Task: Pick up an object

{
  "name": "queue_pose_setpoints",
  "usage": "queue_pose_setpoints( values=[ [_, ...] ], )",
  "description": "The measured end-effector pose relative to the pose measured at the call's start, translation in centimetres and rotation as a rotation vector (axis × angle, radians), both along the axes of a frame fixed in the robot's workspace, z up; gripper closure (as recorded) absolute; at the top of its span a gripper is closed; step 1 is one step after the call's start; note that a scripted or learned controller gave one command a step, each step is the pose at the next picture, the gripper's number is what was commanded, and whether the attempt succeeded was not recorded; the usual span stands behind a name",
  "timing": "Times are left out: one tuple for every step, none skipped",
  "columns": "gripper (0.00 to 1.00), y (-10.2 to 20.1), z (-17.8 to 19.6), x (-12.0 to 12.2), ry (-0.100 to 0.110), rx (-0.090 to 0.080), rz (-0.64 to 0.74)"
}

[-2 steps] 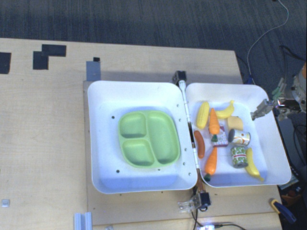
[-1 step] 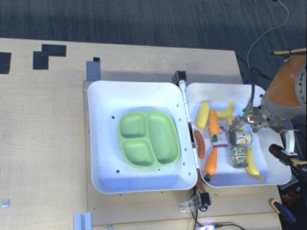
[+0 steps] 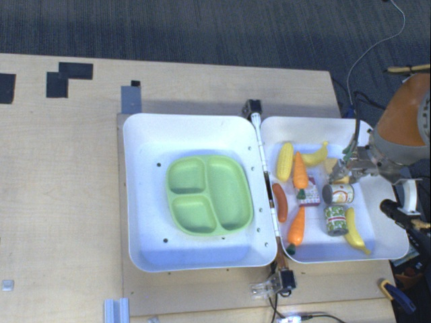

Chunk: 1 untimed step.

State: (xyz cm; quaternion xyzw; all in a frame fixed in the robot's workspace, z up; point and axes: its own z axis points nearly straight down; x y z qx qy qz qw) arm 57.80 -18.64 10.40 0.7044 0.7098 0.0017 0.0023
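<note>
Left bin (image 3: pixel 138 180) holds a green divided tray (image 3: pixel 209 194). Right bin (image 3: pixel 384 244) is crowded: corn (image 3: pixel 285 161), carrots (image 3: pixel 300 172), sausage (image 3: pixel 281 202), cans (image 3: pixel 339 194), bananas (image 3: pixel 355 231). Gripper (image 3: pixel 343 170) sits low just above the upper can, between the clutter; can't tell its opening or any hold.

Wooden bench (image 3: pixel 60 180), two white bins (image 3: pixel 145 147)

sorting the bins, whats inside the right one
The right bin holds a corn cob, two carrots, a sausage, two bananas and two cans. The gripper covers whatever lies beneath it.
</note>
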Motion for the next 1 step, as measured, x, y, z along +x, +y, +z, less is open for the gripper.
queue_pose_setpoints(
  values=[
    [1.0,7.88,9.62,-0.97,0.001,0.001,-0.002]
  ],
)
